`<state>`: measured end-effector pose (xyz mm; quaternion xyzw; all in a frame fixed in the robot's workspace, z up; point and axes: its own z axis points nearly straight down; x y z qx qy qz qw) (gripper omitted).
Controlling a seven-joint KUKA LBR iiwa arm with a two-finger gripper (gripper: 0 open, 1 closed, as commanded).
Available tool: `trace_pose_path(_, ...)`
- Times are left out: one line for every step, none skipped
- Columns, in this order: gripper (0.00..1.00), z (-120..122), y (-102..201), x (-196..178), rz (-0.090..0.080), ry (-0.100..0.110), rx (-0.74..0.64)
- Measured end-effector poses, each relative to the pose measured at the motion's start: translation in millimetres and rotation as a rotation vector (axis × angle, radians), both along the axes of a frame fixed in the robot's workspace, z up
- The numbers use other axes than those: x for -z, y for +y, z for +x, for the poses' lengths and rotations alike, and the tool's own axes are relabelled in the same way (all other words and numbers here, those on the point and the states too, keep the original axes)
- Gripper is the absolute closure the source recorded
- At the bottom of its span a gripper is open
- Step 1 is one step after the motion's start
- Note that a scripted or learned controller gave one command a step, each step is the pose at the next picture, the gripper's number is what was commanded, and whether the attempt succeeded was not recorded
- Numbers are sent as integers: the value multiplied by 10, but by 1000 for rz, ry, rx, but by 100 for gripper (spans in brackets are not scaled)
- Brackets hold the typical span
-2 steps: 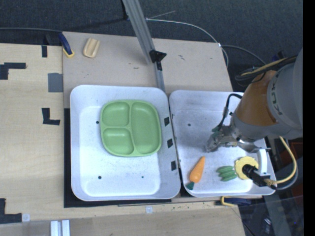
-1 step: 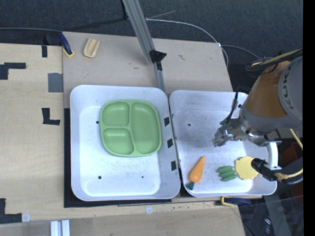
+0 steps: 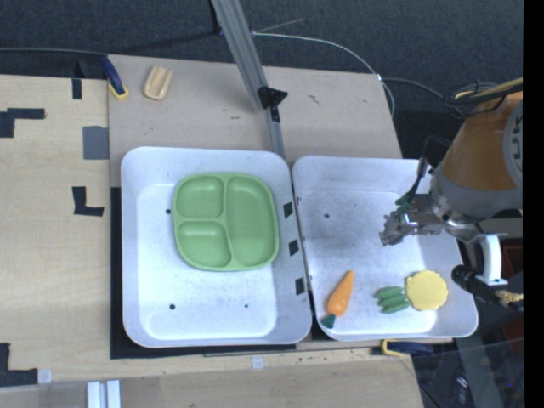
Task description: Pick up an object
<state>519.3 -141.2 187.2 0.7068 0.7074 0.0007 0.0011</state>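
Nearest the camera, along the front wall of the right bin (image 3: 357,172): an orange carrot (image 3: 340,293) lying at a slant by the front left corner, then a small green pea pod (image 3: 391,298), and touching it on the right a yellow, frilly-edged round piece (image 3: 427,290). All three resting on the bin floor, well apart from the arm.

Further in, over the right part of the same bin: the gripper (image 3: 393,232), reached in from the right on the grey arm with its orange band (image 3: 480,147). Fingers pointing left and downward above bare bin floor, nothing visible between them; cannot tell from this angle whether spread or closed, the tips too small and dark to separate. No contact with the carrot, pea pod or yellow piece.

In the left bin (image 3: 140,253): a green divided plate (image 3: 227,220), three compartments, lying flat towards the back.

Farthest, on the wooden surface (image 3: 340,113) beyond the bins: a small tan block (image 3: 157,82), and a blue-and-yellow clip (image 3: 115,78) beside it.
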Motion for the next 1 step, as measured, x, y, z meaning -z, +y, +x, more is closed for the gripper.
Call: trace_pose_path(100, -66, -73, -541, -1, -1, 0)
